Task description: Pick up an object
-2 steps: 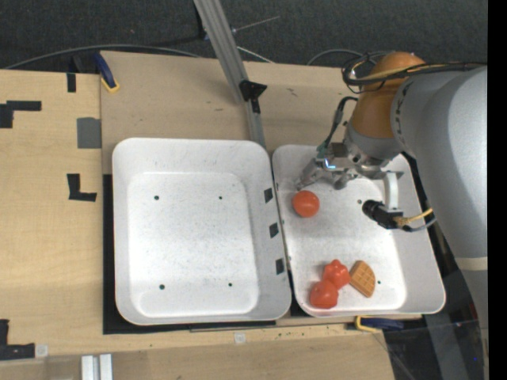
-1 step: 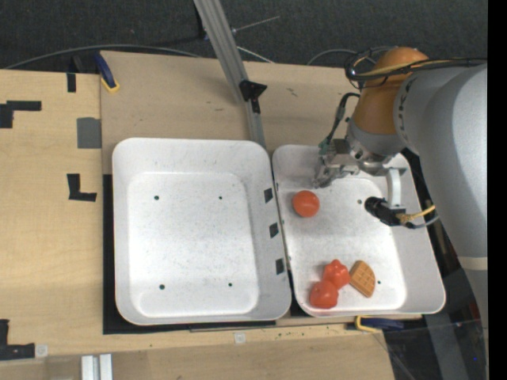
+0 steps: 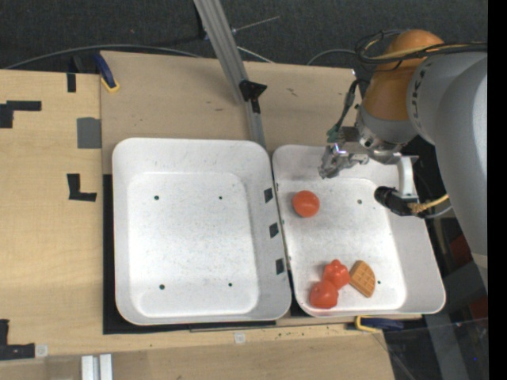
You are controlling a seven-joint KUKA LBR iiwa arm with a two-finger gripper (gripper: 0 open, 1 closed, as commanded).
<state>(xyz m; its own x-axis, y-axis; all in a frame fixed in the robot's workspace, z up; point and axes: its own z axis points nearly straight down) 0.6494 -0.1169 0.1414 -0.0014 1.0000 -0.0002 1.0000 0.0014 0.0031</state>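
Approach step: tool (image 3: 330, 165) over right bin's (image 3: 420, 279) far end, grip state unreadable, nothing seen held; nearest target red ball (image 3: 306, 204) just below-left of tool, needs short shift plus descent.

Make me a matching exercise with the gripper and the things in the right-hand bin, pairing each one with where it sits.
1. gripper
2. round red ball
3. tan waffle piece
4. red pepper-like toy

A. near edge of the bin, furthest right in the cluster
B. alone in the middle of the bin
C. over the bin's far end
D. just left of the tan piece

Pairs: 1-C, 2-B, 3-A, 4-D
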